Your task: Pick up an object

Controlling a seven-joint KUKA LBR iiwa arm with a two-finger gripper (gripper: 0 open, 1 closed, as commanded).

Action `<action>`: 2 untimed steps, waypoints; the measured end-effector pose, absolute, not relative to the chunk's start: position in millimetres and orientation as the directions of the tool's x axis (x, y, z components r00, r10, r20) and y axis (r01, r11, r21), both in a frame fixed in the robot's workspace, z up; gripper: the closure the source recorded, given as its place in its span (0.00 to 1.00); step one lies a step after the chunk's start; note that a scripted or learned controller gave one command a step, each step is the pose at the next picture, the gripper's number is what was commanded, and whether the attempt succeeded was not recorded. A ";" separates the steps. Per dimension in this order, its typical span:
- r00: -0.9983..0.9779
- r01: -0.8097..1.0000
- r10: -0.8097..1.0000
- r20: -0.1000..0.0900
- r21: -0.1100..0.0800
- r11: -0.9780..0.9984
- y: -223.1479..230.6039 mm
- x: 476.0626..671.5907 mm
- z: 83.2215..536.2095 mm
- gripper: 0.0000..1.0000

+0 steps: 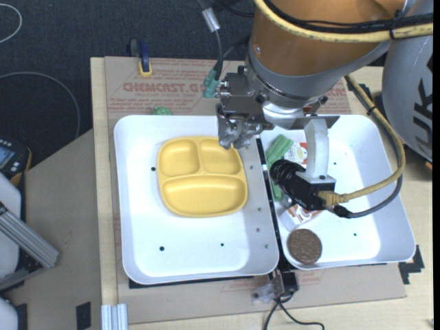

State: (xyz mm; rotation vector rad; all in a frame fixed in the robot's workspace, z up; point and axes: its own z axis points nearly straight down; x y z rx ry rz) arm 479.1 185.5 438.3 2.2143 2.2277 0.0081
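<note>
The gripper (232,135) hung over the top right corner of a yellow divided plate (202,176); whether it was open or closed could not be told from above. The plate lay flat in the left bin (137,205), nearer its far edge. The right bin (371,205) held a green packet (279,146) near the divider, a brown round lid (304,245) at its near edge, and a red-and-white wrapper (300,214) between them. A black camera unit (297,183) hung off the arm (323,26) above that bin.

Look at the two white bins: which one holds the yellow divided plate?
The left bin holds the yellow plate. The right bin holds smaller things instead, such as a brown round lid and a green packet.
</note>
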 end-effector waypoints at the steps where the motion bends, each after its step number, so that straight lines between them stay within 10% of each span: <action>1: -0.003 1.000 1.000 0.001 0.004 0.003 183.1 479.6 447.5 1.00; 2: 0.004 1.000 1.000 -0.004 -0.010 -0.004 159.2 478.3 365.3 1.00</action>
